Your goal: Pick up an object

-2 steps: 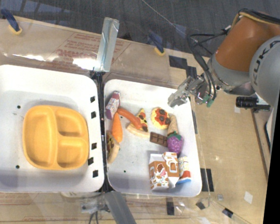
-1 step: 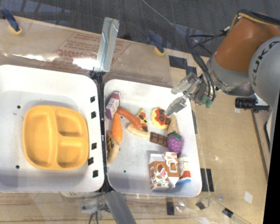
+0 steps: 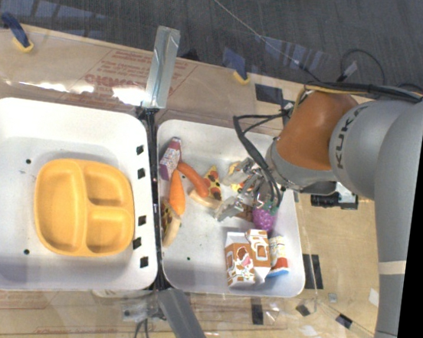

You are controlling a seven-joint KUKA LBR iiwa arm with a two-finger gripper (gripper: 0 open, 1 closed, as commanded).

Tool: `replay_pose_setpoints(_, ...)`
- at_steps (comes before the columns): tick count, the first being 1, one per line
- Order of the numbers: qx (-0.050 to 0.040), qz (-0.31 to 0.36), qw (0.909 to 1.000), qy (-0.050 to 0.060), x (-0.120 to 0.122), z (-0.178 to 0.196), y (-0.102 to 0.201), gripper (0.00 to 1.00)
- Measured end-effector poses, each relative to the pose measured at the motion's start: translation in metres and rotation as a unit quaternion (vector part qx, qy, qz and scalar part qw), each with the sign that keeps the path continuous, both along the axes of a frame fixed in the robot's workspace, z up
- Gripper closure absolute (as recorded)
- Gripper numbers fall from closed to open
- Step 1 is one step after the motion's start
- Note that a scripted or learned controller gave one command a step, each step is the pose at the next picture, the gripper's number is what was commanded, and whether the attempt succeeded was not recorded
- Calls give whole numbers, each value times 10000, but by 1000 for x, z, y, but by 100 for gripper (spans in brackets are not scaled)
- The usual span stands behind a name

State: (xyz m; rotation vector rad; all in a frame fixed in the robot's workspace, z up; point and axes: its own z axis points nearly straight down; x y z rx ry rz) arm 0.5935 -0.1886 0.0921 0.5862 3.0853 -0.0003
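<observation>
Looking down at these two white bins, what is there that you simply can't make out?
- Pincer: small and tangled among cables and toys in the camera view; its grip state is unreadable.
- Purple toy: partly covered by the pincer, so its kind is unclear.
- Carton: printing too small to read.
- Items along the right bin left wall, below the carrot: stacked together, too blurred to name.

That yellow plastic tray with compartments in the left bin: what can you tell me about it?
The yellow plastic tray with compartments looks like a glossy moulded meal plate with rounded corners. It has one large section on the left and two smaller ones on the right, split by raised ridges. It lies flat and right side up on the floor of the left white bin, apart from its walls, with nothing in it or touching it.
</observation>
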Motion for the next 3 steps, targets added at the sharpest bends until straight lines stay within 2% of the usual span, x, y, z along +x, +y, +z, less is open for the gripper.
replay_pose_setpoints(1, 2, -757, 9971, -10, 34, 12, 52, 0)
replay_pose_setpoints(2, -79, -1730, 9849, -8, 28, 10, 73, 0)
replay_pose_setpoints(3, -41, -1693, 9856, -12, 30, 21, 78, 100)
